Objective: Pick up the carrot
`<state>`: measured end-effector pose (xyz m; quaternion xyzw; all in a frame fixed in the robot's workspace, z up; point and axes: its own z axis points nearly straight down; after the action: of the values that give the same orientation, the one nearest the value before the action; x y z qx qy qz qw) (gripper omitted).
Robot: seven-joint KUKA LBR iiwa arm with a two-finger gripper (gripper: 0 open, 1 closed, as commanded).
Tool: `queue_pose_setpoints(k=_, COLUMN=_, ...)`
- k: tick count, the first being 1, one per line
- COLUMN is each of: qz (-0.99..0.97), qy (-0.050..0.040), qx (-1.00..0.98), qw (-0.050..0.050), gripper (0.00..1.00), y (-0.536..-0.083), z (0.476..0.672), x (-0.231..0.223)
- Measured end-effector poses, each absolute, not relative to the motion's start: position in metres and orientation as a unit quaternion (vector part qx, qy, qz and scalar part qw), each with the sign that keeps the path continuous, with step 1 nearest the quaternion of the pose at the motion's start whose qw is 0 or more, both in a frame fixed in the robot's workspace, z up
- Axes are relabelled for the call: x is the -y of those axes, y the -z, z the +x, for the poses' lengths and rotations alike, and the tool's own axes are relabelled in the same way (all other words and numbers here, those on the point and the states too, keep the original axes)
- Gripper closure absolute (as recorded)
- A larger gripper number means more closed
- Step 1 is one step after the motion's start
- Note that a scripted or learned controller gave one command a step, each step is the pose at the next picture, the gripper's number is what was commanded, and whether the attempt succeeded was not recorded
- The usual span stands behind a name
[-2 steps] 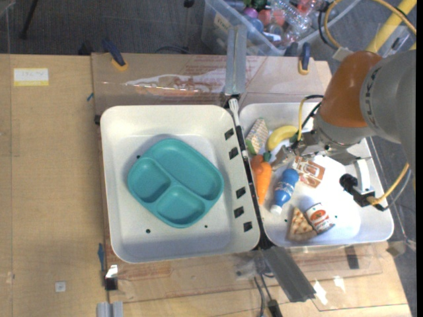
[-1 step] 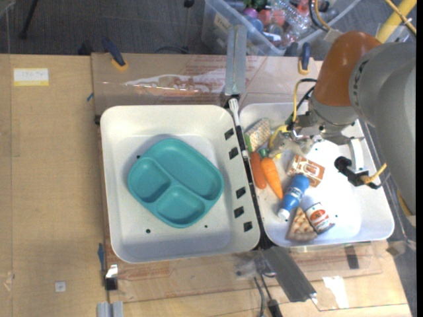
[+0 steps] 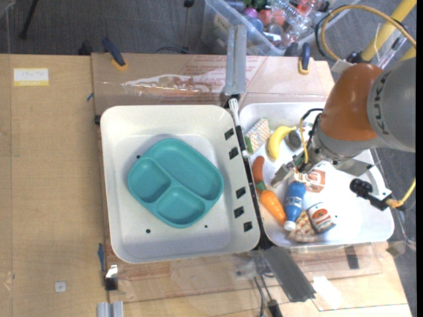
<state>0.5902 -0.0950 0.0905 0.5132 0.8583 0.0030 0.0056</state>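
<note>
The carrot point(image 3: 271, 205) lay in the right bin point(image 3: 370, 223), close to its left wall, just below a red-orange toy food point(image 3: 258, 168). A blue bottle point(image 3: 294, 201) sat right beside the carrot. The hand point(image 3: 295, 169) hung over the middle of that bin, above the bottle; I could not tell how wide it was. Black letters on the grey arm point(image 3: 377, 104) were cut off. The left bin point(image 3: 125, 243) held a teal tray point(image 3: 174, 181) with open white floor around it.
</note>
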Motion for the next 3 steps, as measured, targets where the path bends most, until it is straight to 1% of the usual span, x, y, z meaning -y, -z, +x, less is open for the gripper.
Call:
queue_pose_setpoints(k=1, qz=0.516, qy=-0.0044, qx=-0.857, qw=0.010, gripper=1.00, y=-0.103, z=0.593, x=0.099)
queue_pose_setpoints(k=2, qz=0.522, qy=-0.0009, qx=-0.853, qw=0.003, gripper=1.00, y=-0.258, z=0.591, x=0.099)
queue_pose_setpoints(k=3, qz=0.522, qy=-0.0011, qx=-0.853, qw=0.003, gripper=1.00, y=-0.327, z=0.620, x=0.100)
